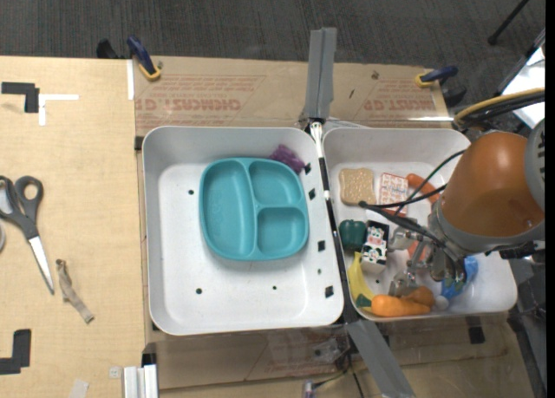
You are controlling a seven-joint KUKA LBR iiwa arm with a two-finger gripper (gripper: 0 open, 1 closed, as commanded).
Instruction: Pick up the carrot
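The carrot (401, 304) is orange and lies along the front wall of the right bin (492, 299), near its front left corner. My gripper (416, 273) hangs just above and slightly behind the carrot, under the orange band of the wrist (490, 184). The wrist and its cables hide much of the right half of this bin. I see nothing lifted off the bin floor.
Around the carrot lie a yellow banana (355, 277), a black-and-white carton (375, 244), a green item (352, 232) and a blue item (460, 282). A cracker (355, 185) and red-patterned packet (392, 188) sit at the back. The left bin (173, 292) holds a teal divided plate (256, 208).
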